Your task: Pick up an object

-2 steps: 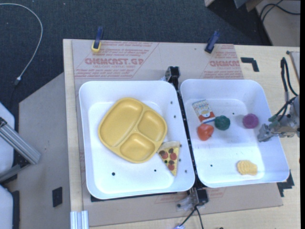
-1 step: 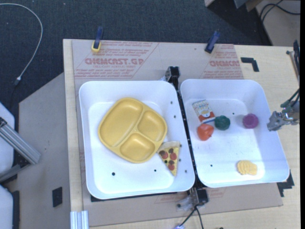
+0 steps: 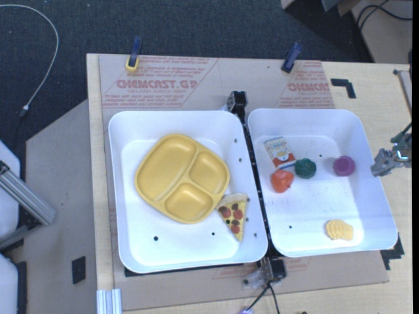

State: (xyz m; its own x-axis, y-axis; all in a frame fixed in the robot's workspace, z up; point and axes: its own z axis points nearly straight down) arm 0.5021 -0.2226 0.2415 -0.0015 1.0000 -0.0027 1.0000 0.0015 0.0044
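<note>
Gripper sat at the far right edge of the view, just outside the right rim of the right bin, over the bench. Too small and cut off to tell its opening; nothing visible in it. No object touched it.

Nearest item was a purple ball, inside the right bin near its right wall, a little apart from the gripper. Left of that, a green ball, touching or just beside an orange-red piece. Above those lay a small white carton with orange print, tilted. A yellow ridged piece lay alone near the bin's front right corner.

Left bin held a yellow divided plate, three compartments, sitting rotated. A toy pizza slice lay at the plate's lower right edge, touching or just beside it, tip pointing forward.

Blue and yellow clamp and a blue clamp at the bench's back edge.
</note>
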